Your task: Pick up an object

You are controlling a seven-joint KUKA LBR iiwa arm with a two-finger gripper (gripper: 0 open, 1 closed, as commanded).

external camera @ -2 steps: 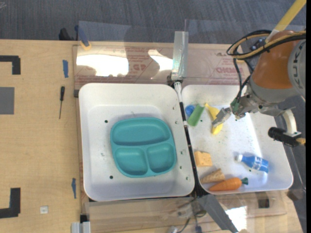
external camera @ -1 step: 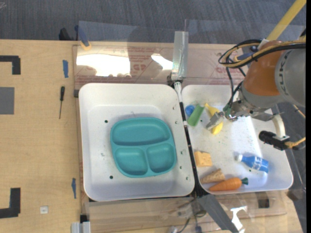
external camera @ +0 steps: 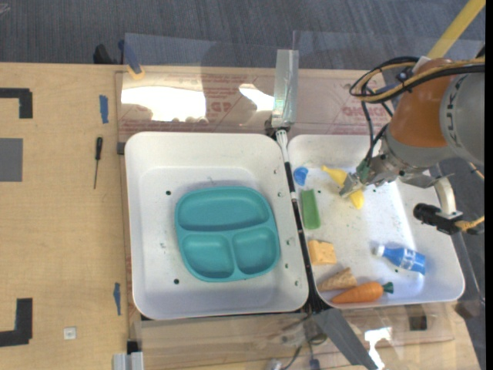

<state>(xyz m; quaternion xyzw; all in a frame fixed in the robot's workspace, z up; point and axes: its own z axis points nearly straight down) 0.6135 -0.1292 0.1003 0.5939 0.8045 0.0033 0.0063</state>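
My gripper (external camera: 357, 182) reaches down into the upper middle of the right bin (external camera: 431, 284). Its tip sits over a yellow object whose ends show on either side: one piece (external camera: 334, 174) to the upper left and one (external camera: 357, 200) just below. Whether that is one object or two is hidden by the gripper. Elsewhere in this bin lie a small blue piece (external camera: 300, 176), a green block (external camera: 310, 209), a tan wedge (external camera: 323, 251), a brown bread-like piece (external camera: 337, 278), an orange carrot (external camera: 363, 291) and a blue bottle (external camera: 403, 258).
The left bin (external camera: 146, 168) holds a teal divided plate (external camera: 227, 232). A ridge (external camera: 291, 206) separates the two bins. The arm's orange band (external camera: 420, 110) and black cables (external camera: 377, 83) hang over the right bin's far corner. A clear panel (external camera: 285, 87) stands behind the bins.
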